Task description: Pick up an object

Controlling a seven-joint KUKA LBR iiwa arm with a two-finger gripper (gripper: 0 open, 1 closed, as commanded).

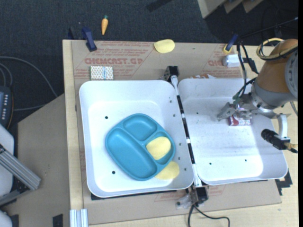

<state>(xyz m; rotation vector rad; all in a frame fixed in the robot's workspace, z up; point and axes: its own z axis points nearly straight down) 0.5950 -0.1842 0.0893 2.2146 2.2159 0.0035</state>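
Note:
My gripper [238, 110] is low in the right bin [222, 164], near its far right part, under the grey arm with the orange band [277, 77]. A small red and white object [238, 121] lies on the bin floor directly beneath the gripper, partly covered by it. In the left bin [94, 108] rests a blue divided plate [130, 148] with a yellow piece [159, 147] in one compartment. A second yellow piece [168, 171] lies against the plate's near edge.
A black part [274, 138] juts over the right bin's right rim. On the bench behind the bins lie a yellow lump [164, 46], a small patterned packet [102, 72] and a blue clip [88, 39]. A toy carrot [104, 25] lies on the dark floor.

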